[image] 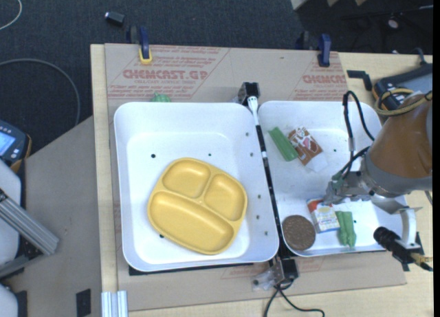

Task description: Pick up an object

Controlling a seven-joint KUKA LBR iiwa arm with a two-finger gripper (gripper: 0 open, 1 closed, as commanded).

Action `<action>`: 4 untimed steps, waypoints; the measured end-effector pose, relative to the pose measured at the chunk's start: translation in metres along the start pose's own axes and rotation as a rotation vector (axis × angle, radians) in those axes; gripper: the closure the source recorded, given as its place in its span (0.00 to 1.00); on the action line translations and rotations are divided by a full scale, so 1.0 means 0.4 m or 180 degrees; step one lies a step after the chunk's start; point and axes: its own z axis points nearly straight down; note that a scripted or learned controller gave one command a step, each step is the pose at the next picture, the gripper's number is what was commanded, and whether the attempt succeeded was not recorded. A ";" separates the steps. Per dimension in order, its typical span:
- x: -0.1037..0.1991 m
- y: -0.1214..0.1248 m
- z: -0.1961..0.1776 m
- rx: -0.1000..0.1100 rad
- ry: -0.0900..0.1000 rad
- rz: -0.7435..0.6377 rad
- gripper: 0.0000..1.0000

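Gripper (337, 190) low in right shallow white bin (323, 117), just above small white packet (326, 219); grip state cannot tell; round brown disc (298, 232) beside packet; yellow divided plastic tray (197, 204) in left bin.

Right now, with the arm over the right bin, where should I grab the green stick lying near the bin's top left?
Take the green stick across its narrow width at mid-length, coming straight down. It lies flat and diagonal on the right bin floor, so turn the hand to close across the short sides. The snack packet sits close on its right; staying centred likely avoids it.
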 end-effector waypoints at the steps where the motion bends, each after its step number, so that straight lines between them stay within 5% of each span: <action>1: 0.089 -0.011 0.027 0.0007 -0.0017 0.0001 1.00; 2: 0.250 -0.002 -0.734 -0.0005 0.0014 -0.0024 1.00; 3: 0.302 0.032 -1.102 -0.0007 0.0014 -0.0016 1.00; 4: 0.247 -0.014 -0.665 0.0119 0.0012 0.0009 1.00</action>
